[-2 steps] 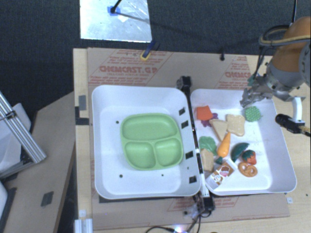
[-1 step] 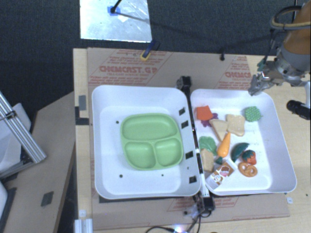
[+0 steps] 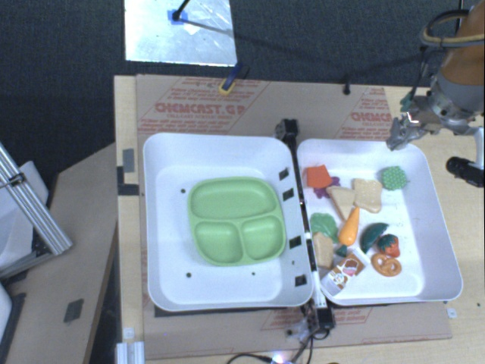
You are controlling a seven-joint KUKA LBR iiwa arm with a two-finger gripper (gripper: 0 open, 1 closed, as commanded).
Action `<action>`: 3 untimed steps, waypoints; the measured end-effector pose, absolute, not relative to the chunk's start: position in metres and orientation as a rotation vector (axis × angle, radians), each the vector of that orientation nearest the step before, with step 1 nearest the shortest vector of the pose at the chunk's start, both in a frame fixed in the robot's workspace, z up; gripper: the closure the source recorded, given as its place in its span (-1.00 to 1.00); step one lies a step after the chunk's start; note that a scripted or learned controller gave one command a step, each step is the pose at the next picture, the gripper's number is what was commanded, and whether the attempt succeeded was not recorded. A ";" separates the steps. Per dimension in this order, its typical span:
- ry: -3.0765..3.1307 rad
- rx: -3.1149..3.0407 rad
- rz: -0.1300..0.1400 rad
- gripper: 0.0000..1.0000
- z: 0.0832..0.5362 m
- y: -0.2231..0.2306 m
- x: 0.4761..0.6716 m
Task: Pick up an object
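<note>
The right white bin (image 3: 436, 203) holds several toy foods: an orange-red block (image 3: 317, 177), a green textured ball (image 3: 393, 177), a bread slice (image 3: 367, 194), a carrot (image 3: 349, 225), a leafy green piece (image 3: 323, 224), a strawberry (image 3: 389, 243), a pretzel (image 3: 386, 265) and a small printed packet (image 3: 342, 272). My gripper (image 3: 398, 138) hangs above the bin's far right corner, up and right of the green ball, with nothing seen between its fingers. The arm's orange band (image 3: 462, 63) is at the right edge.
The left white bin (image 3: 163, 173) holds a green three-compartment tray (image 3: 231, 220). A black divider (image 3: 297, 203) with clips runs between the bins. A shiny square sheet (image 3: 179, 21) lies beyond the bench. Metal rails (image 3: 30, 207) stand at the left.
</note>
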State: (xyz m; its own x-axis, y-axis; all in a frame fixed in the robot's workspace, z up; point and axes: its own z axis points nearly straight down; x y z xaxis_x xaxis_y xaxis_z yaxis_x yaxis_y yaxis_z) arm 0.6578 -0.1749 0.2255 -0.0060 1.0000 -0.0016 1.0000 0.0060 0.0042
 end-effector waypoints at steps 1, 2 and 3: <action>2.231 2.214 0.000 1.00 0.216 -0.127 0.636; 2.231 2.212 0.002 1.00 0.221 -0.085 0.626; 2.231 2.215 -0.001 1.00 0.216 -0.039 0.600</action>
State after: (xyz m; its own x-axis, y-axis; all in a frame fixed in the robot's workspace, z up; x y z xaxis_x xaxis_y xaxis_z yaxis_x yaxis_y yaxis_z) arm 0.5997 -0.0394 0.2164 -0.0075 1.0000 0.0013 1.0000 0.0075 -0.0017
